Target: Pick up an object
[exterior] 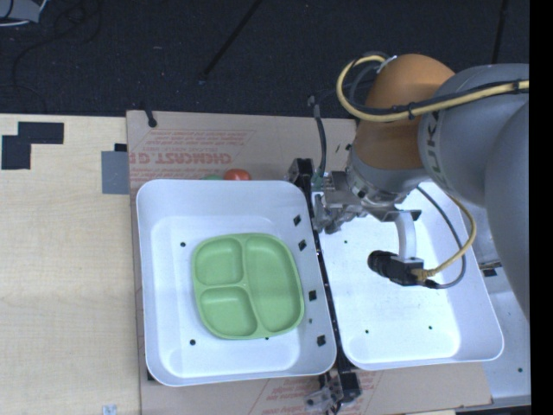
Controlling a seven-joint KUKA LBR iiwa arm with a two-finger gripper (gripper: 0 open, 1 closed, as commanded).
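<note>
A light green divided plate (248, 284) lies flat in the middle of the left bin (164, 223). My gripper (333, 210) hangs low over the far left corner of the right bin (449, 318), close to the rim between the two bins. Nothing shows in its grasp. The grey arm with its orange band (406, 102) reaches in from the right and hides the far part of the right bin.
A small red object (237, 175) with a bit of green beside it lies on the cardboard just behind the left bin's far rim. A black cable connector (393, 267) with a yellow cable hangs from the arm over the right bin's floor.
</note>
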